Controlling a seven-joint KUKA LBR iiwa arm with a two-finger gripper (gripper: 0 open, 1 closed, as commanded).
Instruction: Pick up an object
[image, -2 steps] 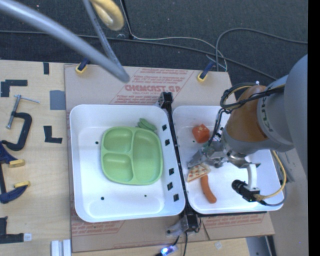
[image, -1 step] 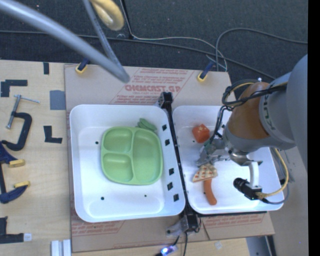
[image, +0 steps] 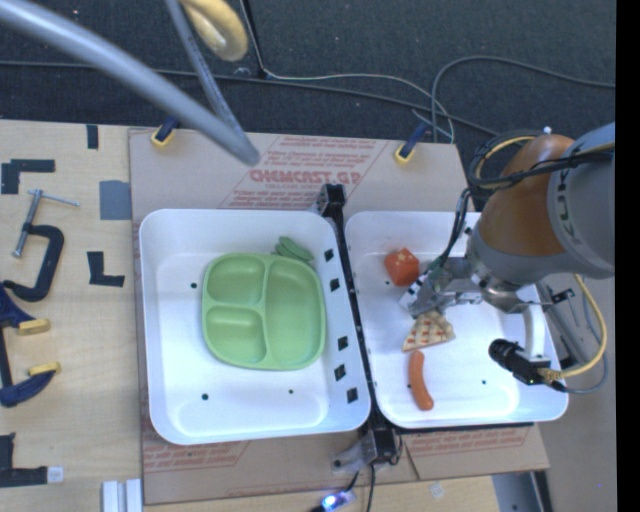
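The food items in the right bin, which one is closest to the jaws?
The tan waffle-patterned wedge, just under the gripper. The red tomato sits further left, and the orange sausage lies nearer the bin's front.

The scene is lit evenly and brightly from above. Mild glare is seen on the two glossy shallow white plastic bins (image: 160, 300). A blurred, out-of-focus grey metal bar (image: 130, 75) is seen at upper left. Shadows are kept soft.

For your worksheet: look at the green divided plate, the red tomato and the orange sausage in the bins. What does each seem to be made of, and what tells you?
Green divided plate: likely moulded plastic, matt, uniform colour, soft rounded compartments.
Red tomato: probably toy plastic; even colour with a slight sheen.
Orange sausage: apparently plastic or rubber; smooth, flat colour. Too small to be sure.
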